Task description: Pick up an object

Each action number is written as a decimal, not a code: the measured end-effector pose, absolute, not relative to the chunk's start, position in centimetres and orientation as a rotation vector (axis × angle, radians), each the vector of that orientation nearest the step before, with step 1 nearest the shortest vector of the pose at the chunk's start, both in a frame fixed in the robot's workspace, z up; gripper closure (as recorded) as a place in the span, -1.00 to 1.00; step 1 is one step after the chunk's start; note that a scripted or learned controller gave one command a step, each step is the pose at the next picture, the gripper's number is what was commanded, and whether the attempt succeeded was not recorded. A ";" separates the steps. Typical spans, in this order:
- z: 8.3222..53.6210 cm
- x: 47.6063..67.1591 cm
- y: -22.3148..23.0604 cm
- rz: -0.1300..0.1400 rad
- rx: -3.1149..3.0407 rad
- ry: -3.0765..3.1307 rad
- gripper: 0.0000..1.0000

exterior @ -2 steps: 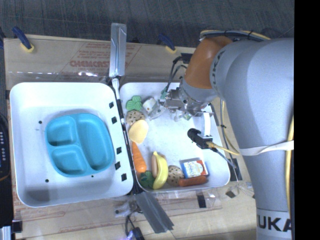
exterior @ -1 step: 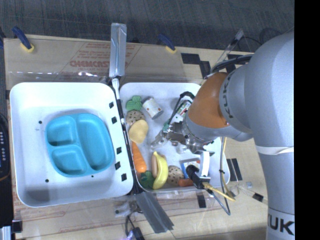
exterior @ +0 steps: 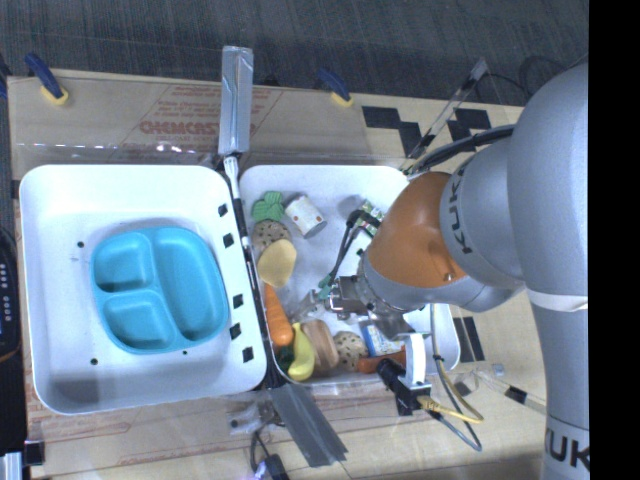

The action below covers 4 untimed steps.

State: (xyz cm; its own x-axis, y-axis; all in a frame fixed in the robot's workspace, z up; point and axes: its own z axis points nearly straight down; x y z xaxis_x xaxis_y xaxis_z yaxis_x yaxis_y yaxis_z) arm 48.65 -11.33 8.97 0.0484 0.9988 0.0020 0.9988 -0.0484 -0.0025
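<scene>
Grey and bulky, the arm (exterior: 520, 218) sits closest to the lens, reaching in from the worktop's right edge with its orange band (exterior: 415, 243) hanging over the right bin (exterior: 330, 180). Below that band the tool (exterior: 350, 296) dips into the bin's middle, but the wrist covers its tip, so I cannot tell whether it is open, closed or gripping anything.

Pickable things crowd the right bin's left wall and near edge: a green toy (exterior: 266, 207) and a small white cup (exterior: 304, 216) toward the far side, a round cookie (exterior: 268, 234), a pale yellow piece (exterior: 278, 262), a carrot (exterior: 279, 316), a banana (exterior: 300, 360), a sausage-like piece (exterior: 322, 344) and another cookie (exterior: 348, 346) near the front. The left bin (exterior: 60, 188) holds a blue divided tray (exterior: 160, 288), well apart from the arm.

To do this step well, I judge the tool should settle on one item with free space around it (the white cup looks the most isolated), come straight down, and close across its narrow side. The front cluster is risky: pieces touch, so a grasp there may nudge neighbours or catch two at once. Lifting slowly would reveal a missed grip early.
</scene>
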 end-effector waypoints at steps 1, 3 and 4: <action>8.9 53.0 -11.6 0.003 -2.269 -2.168 -1.00; 10.2 61.2 -19.8 0.004 -2.302 -2.133 -1.00; 9.0 55.4 -18.0 0.005 -2.299 -2.135 -1.00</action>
State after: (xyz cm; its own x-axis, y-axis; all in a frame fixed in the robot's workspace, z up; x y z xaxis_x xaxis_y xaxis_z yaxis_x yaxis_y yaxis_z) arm 55.42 -17.98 8.96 0.0739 0.9973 0.0007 0.9972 -0.0739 -0.0055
